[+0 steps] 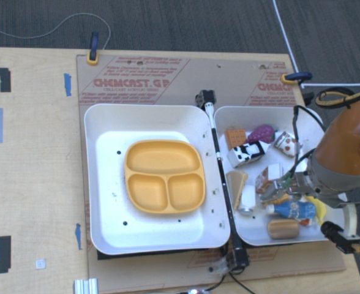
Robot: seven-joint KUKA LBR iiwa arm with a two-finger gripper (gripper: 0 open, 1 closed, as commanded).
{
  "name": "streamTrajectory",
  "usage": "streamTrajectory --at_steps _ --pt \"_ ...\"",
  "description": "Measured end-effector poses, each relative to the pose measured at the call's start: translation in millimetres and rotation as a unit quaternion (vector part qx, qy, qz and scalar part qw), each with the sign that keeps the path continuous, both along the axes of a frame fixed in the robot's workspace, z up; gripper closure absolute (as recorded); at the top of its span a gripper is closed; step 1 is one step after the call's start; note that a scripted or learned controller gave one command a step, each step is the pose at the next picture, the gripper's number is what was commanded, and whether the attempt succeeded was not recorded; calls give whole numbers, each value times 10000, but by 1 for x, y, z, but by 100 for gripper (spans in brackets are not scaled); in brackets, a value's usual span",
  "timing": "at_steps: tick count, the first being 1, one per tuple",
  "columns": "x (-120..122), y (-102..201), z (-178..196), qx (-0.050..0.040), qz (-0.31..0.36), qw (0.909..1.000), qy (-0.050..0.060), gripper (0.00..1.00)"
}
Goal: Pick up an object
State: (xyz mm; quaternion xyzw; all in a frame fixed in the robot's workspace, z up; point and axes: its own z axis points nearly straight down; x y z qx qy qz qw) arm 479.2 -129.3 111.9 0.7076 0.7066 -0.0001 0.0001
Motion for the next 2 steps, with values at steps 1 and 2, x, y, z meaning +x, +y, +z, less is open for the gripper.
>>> streamTrajectory --at_steps 1,2 --pt "1 0 10 -4 0 10000 -14 100" --pt "54 28 -20 -4 5 10000 -22 100"
